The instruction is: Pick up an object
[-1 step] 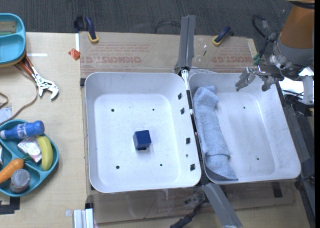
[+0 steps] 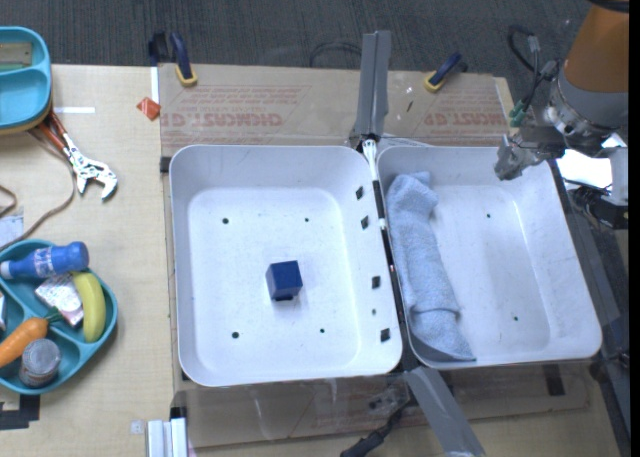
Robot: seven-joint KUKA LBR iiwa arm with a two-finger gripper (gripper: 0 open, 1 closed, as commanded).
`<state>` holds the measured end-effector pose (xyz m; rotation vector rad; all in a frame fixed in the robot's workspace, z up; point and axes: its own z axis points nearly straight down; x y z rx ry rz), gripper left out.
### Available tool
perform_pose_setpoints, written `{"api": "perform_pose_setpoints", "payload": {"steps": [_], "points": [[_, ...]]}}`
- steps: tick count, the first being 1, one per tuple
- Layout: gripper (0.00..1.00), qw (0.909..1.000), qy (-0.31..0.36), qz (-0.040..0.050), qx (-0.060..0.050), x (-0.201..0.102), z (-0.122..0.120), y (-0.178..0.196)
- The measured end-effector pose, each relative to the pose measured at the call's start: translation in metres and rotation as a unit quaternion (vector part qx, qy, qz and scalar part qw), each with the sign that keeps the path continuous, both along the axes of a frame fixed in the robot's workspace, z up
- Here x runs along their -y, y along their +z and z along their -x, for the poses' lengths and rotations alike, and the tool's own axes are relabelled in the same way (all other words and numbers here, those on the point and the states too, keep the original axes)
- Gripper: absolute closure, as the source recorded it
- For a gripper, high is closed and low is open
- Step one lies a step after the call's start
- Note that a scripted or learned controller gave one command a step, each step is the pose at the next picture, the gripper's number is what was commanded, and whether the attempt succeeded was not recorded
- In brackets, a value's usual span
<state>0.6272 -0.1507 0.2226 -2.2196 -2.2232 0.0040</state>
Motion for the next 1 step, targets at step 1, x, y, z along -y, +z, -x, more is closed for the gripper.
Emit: {"api": "perform_pose_setpoints", "payload": {"steps": [1], "points": [[1.00, 0.9980, -0.063, -0.0005, -0.001, -0.0176, -0.0101, -0.1148]]}}
